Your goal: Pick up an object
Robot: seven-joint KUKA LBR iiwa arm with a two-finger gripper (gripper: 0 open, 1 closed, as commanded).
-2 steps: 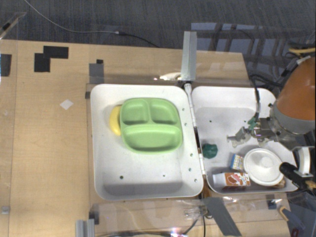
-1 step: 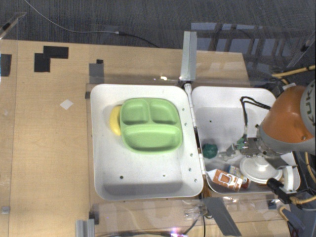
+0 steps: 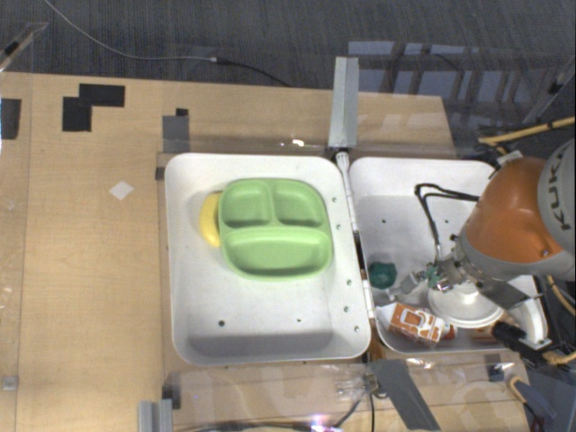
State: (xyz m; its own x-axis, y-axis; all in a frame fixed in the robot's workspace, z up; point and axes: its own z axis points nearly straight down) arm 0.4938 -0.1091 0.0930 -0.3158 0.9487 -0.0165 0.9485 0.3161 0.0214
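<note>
My gripper (image 3: 430,282) down in right bin (image 3: 396,183).
Grip state undeterminable; teal object (image 3: 382,274) and orange carton (image 3: 419,324) near it.

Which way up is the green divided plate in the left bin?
Right side up: the green divided plastic plate shows three hollow compartments facing the camera. It lies flat, covering part of a yellow object.

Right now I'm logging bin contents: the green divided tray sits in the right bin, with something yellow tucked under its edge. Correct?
Not quite. The camera view shows the green divided tray in the left bin, not the right one. The rest holds: something yellow peeks out from under its left edge.
</note>
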